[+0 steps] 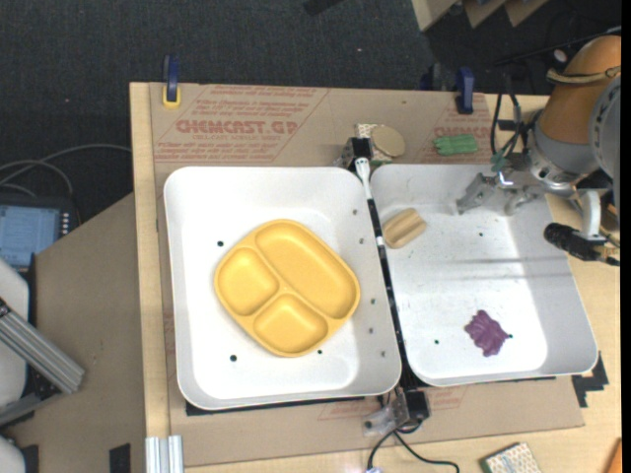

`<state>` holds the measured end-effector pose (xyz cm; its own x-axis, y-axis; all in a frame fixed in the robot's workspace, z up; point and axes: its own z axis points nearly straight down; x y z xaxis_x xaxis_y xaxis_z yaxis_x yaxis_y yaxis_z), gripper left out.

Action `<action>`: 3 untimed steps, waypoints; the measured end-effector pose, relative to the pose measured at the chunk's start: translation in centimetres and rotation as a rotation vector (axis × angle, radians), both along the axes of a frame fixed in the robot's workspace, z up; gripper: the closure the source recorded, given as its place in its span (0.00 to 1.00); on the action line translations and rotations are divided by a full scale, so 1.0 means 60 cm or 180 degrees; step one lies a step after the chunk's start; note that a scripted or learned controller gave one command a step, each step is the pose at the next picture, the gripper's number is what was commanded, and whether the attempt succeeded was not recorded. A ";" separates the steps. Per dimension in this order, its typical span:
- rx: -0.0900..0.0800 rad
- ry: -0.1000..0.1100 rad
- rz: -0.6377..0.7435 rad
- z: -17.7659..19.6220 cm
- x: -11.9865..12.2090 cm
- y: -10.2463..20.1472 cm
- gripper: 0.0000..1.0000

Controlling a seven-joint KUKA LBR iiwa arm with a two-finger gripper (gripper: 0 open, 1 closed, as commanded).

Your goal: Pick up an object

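In the left bin (187, 264) lies a yellow divided plate (286, 286) with three compartments. The right bin (562, 313) holds a tan wooden block (403, 229) close to its left wall and a purple, ragged-edged piece (487, 332) toward its front right. My gripper (490, 196) hangs over the far right corner of the right bin, well away from both of those objects. Its metal fingers (467, 200) are spread open with nothing between them.
On the bench behind the bins sit a small green item (455, 146) and a round tan disc (386, 143). Blue clamps (172, 72) hold the board's back edge. The arm's grey and orange body (582, 106) fills the right side.
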<state>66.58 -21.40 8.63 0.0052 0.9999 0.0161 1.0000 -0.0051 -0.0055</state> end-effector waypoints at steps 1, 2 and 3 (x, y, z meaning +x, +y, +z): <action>-0.0019 -0.0010 0.0020 -0.001 -0.135 -0.009 0.00; -0.0027 -0.0010 0.0054 -0.003 -0.114 0.195 0.00; -0.0034 0.0110 0.0044 -0.007 -0.007 0.164 0.00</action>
